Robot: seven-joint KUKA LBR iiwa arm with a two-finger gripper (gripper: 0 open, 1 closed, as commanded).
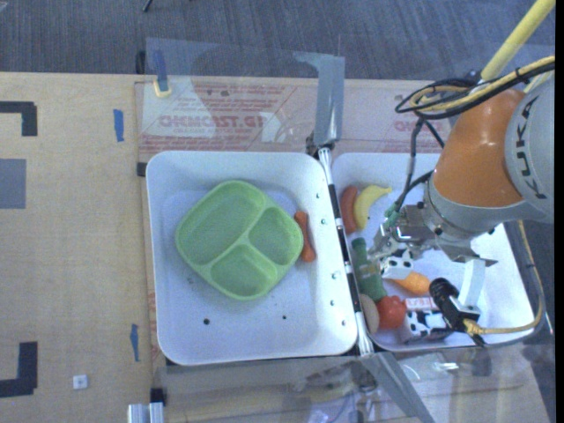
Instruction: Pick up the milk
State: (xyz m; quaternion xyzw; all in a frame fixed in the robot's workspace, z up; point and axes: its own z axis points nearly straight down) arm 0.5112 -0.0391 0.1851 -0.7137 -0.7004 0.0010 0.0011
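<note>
A: Where's the milk [426, 319]?

B: The cow-patterned carton lies at the near edge of the right bin [515, 263], beside a tomato [391, 311].

A: And the gripper [394, 243]?

B: It hangs over the clutter farther in, near a carrot [411, 282]; I cannot tell its state.

A: Risk?

B: With 2 neighbours touching, it may grab the wrong item.

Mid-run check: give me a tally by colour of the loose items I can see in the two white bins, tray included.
Green, 2: the green divided plastic tray, a dark green cylinder-shaped item
Orange, 3: a small orange piece beside the tray, an orange-red oval piece, an orange carrot-shaped piece
Yellow, 1: banana
Red, 1: round piece
Black-and-white, 1: cow-patterned milk carton
Total: 8 visible; the arm may hide more.
</note>
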